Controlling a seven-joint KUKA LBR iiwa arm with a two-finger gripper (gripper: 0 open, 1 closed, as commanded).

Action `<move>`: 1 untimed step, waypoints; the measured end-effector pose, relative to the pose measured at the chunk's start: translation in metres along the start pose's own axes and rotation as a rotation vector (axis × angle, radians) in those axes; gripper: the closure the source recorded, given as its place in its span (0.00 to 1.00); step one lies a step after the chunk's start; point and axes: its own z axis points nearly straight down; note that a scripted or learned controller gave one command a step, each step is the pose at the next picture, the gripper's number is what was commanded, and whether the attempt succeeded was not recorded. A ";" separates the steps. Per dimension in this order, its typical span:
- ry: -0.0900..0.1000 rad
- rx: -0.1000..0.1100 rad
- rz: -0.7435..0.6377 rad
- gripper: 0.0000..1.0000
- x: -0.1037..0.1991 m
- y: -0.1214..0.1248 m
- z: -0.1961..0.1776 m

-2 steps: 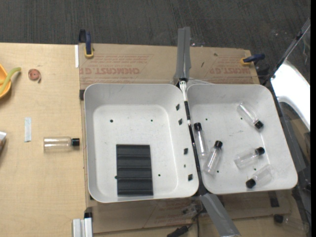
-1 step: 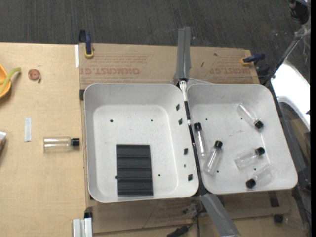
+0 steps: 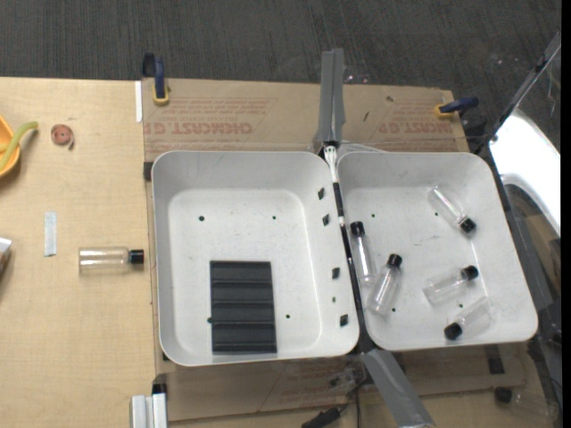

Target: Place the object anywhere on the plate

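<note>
A black ridged plate lies flat in the left bin, near its front wall. The right bin holds several clear vials with black caps. One vial lies at the back right. Another rests along the bin's left wall, and a third lies just right of it. Two more vials sit near the front right corner. All of them lie on their sides, apart from the plate.
A loose vial lies on the wooden bench left of the bins. An orange object and a small round disc sit at the far left. Clamps hold the cardboard behind the bins. A grey bar stands between them.
</note>
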 end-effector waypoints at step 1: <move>0.000 -0.001 -0.011 0.00 0.042 -0.024 0.001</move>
